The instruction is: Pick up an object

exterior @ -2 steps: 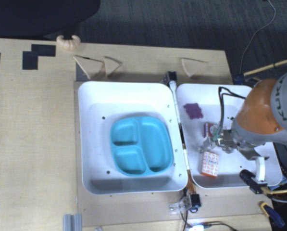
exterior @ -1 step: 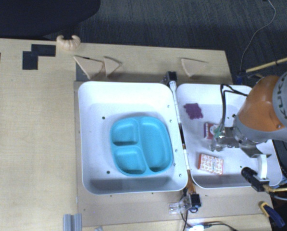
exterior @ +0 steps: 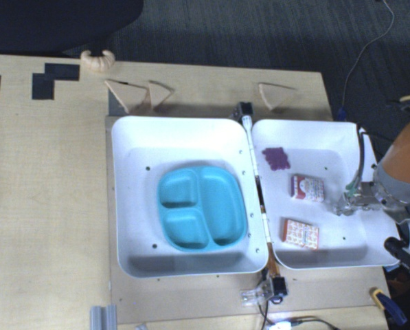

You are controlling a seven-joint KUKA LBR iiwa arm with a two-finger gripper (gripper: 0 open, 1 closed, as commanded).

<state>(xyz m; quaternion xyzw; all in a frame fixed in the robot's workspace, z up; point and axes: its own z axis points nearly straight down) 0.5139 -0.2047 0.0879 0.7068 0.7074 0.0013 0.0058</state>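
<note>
Now two shallow white bins are seen side by side on the wooden tabletop (exterior: 47,205). In the left bin (exterior: 132,146) a light blue tray (exterior: 202,207) with three compartments is laid flat near the middle of the floor. In the right bin (exterior: 328,135) three small things are found. A purple object (exterior: 276,158) is placed toward the far left part of this bin. A small red and white packet (exterior: 307,188) is seen nearer to the middle, and a second flat packet with a red pattern (exterior: 300,234) is laid below it, closer to the near wall. The three things are apart from each other and none of them is touched by the arm. The arm (exterior: 404,163) is reached in from the right, and its orange band is seen at the edge of the view. The tool (exterior: 351,203) is held low over the right side of the right bin, just beside the right wall, to the right of the two packets and apart from them. Whether the tool is released or clenched cannot be told, because it is too small and blurred, and nothing is seen held by it. A thin cable (exterior: 362,158) is seen along the right wall of the bin above the tool.
</note>
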